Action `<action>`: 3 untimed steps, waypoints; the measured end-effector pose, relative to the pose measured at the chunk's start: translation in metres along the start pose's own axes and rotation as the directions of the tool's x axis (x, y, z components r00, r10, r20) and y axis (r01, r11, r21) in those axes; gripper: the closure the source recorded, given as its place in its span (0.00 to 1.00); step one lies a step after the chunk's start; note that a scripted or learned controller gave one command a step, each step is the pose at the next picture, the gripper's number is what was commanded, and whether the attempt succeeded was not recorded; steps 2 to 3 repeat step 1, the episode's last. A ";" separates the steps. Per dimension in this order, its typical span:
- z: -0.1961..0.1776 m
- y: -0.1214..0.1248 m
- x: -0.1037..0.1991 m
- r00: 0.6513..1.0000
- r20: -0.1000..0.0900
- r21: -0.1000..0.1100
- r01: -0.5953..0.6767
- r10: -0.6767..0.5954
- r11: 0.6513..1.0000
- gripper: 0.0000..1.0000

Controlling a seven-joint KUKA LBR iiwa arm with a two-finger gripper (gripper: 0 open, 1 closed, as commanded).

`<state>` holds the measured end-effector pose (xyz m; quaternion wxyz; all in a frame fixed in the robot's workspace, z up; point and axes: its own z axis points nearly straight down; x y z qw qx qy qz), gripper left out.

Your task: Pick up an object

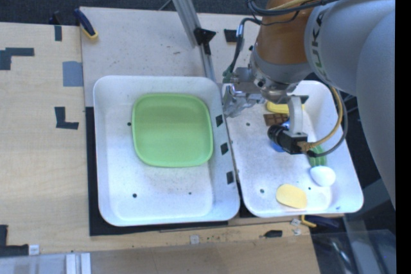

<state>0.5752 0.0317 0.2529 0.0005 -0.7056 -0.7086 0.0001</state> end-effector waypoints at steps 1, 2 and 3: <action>0.019 -0.010 0.046 1.000 0.001 0.002 0.000 0.000 1.000 1.00; 0.019 -0.010 0.046 1.000 0.001 0.002 0.000 0.000 1.000 1.00; 0.019 -0.010 0.046 1.000 0.001 0.002 0.000 0.000 1.000 1.00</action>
